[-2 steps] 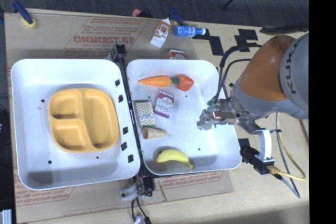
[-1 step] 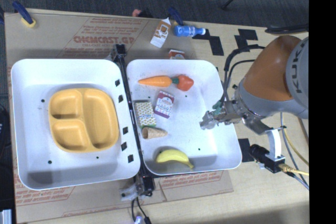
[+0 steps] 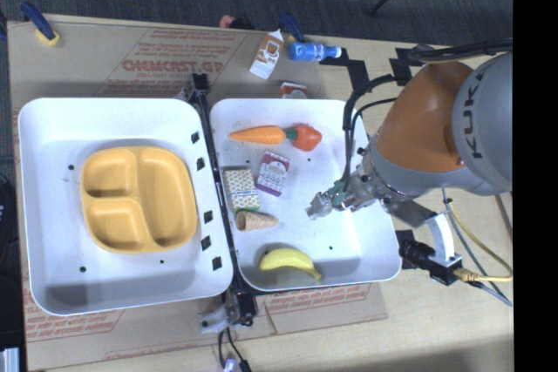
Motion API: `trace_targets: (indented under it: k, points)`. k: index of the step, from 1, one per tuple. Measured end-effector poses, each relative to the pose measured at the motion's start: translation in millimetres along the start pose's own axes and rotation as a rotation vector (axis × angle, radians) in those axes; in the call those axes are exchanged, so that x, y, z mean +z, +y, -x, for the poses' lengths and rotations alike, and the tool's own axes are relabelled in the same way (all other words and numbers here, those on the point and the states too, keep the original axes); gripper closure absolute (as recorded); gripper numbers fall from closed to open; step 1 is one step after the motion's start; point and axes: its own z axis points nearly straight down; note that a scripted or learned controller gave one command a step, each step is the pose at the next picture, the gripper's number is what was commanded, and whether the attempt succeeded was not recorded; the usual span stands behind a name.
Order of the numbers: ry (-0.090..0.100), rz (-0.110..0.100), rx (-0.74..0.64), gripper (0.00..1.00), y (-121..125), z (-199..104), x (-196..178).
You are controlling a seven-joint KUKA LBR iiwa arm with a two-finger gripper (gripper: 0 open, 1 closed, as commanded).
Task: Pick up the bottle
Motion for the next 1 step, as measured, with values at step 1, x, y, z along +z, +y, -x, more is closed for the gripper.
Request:
trace_targets:
  k: [1]
  points:
    - [-0.004,0.002,-0.184,1.0,-16.7,60.3,-20.3]
